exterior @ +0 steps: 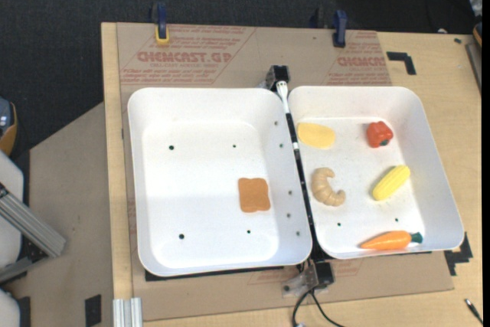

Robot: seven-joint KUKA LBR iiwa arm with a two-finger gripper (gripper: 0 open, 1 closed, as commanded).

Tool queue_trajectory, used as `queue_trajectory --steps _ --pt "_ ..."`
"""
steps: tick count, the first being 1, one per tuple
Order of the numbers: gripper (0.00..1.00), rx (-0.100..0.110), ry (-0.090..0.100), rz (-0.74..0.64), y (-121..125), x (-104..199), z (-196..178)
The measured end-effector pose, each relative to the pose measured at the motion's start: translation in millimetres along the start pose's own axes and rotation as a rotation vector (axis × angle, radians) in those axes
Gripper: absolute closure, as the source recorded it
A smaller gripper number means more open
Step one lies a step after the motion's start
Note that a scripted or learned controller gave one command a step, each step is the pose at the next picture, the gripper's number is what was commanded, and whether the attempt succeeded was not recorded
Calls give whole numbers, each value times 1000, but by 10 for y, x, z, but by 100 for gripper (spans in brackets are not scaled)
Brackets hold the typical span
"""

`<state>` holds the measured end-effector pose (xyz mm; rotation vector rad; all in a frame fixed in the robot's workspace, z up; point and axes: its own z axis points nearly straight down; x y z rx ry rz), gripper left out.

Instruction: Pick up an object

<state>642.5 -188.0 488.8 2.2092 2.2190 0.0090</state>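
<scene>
Objects for picking: six toy foods, spread over two shallow white plastic bins. Gripper state: cannot tell from this frame.

Left white bin (191, 157):
- One flat orange-brown toast-like square (253, 194), lying alone on the floor right of centre, toward the near side. It is well apart from the walls.
- Small dark dots mark the bin floor.

Right white bin (356, 165):
- Pale yellow oval piece (316, 135), far-left area, near the wall shared with the left bin.
- Small red pepper-shaped toy (379, 134), far right, well apart from the yellow oval.
- Tan curved croissant-shaped toy (329, 187), mid-left, nearer than the yellow oval.
- Yellow corn cob toy (390, 183), mid-right, lying at a slant, apart from the croissant.
- Orange carrot toy with a green end (390, 240), lying close along the near rim, green end to the right.
- No two items touch.

Surroundings:
- Bins sit side by side, rims meeting along a dark seam. A black clip (277, 76) sits at the seam's far end.
- Both rest on a brown board printed in red lettering (191, 53).
- Two blue clamps (160, 15) hold the board's far edge.
- A black cable (310, 302) runs off the near edge.
</scene>
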Motion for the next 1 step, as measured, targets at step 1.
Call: queue_trajectory --steps 1 --pt "100 3 1 2 -187 244 -293"
